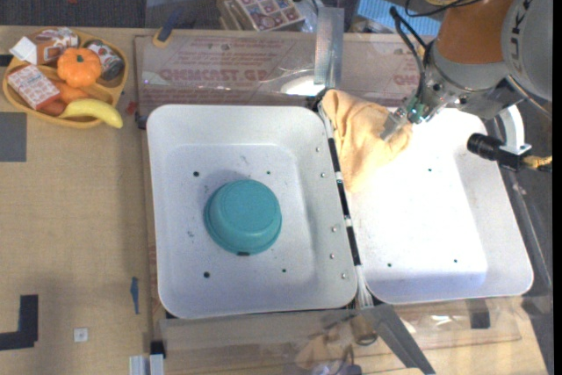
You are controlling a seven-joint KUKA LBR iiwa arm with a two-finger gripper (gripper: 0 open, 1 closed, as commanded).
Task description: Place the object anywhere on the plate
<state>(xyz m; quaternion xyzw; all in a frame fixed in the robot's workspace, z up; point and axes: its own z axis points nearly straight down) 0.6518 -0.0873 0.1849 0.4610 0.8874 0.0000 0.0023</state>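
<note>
Teal plate [244, 216] lies upside down in middle of left bin [176, 136], nothing on it. Yellow cloth [364, 140] bunched in top-left corner of right bin [439, 224], spilling against divider between bins — well apart from plate. Gripper [392, 129] at cloth's right edge, tip touching fabric. Fingertips appear pinched on fold of yellow cloth. Arm [492, 22] reaches in from upper right. Dish of toy food [61, 79] — small pumpkin, banana — sits on bench at far left.

A teal plate [244, 216] sits in a white bin [176, 145]; the cloth [362, 145] is plain yellow; the arm [492, 4] is grey and orange.
</note>
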